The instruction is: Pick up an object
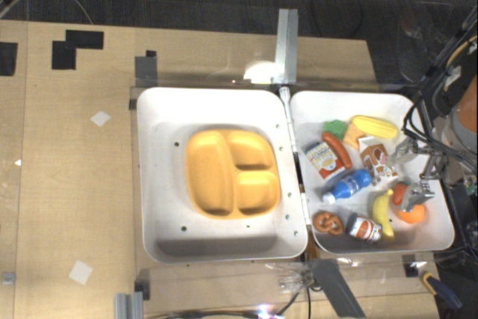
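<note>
The right bin point(433, 235) holds several toy foods: a yellow corn cob point(373, 127), a green piece point(336, 128), a red sausage point(338, 149), a small white carton point(320, 159), a brown-and-white packet point(376, 160), a blue bottle point(349, 185), a banana point(382, 207), a pretzel point(326, 222), a red-labelled bottle point(366, 229) and an orange fruit point(411, 215). My gripper point(414, 174) hangs low over that bin's right side, open. One finger is near the packet, the other just above the orange fruit. Nothing sits between the fingers.
The left bin point(160, 160) carries a yellow divided tray point(230, 172) in its middle. A metal post point(287, 41) stands behind the seam between the bins. Dark cables point(437, 86) and the arm crowd the right bin's far right edge.
</note>
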Tool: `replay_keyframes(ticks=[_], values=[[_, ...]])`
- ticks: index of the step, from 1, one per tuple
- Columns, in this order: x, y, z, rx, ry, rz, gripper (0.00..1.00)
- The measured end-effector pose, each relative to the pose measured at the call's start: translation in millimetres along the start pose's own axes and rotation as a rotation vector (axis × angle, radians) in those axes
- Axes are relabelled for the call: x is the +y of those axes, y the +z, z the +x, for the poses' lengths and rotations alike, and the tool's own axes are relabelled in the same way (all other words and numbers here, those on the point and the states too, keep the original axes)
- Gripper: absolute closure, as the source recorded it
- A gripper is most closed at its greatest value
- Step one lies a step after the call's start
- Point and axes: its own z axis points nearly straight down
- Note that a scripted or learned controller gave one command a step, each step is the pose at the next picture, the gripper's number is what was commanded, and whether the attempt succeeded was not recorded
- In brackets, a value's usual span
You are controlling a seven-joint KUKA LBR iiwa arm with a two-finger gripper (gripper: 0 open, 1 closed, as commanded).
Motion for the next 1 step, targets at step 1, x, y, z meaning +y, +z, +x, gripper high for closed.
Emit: replay_keyframes(ticks=[1], values=[[31.2,116.4,-45.8,-0.008,0.311,0.000,0.00]])
